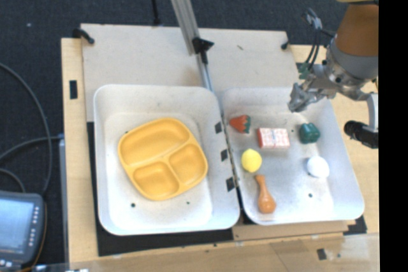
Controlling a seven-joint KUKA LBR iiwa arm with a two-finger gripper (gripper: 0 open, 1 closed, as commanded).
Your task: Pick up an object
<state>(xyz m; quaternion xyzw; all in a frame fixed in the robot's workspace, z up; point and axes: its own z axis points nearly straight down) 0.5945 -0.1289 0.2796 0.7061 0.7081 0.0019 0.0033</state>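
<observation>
My gripper (298,102) hangs over the far right part of the right bin (341,200), above and slightly left of a dark green piece (310,132). Nothing shows between its fingers. Lying in that bin are a red strawberry-like piece (240,123), a pink and white box (273,137), a yellow ball (251,160), a white ball (317,167) and an orange bottle-shaped piece (264,195).
The left bin (108,213) holds a yellow divided tray (162,157). A metal pole (182,0) rises from the bench behind the bins. A monitor (19,226) sits at the lower left, off the bench.
</observation>
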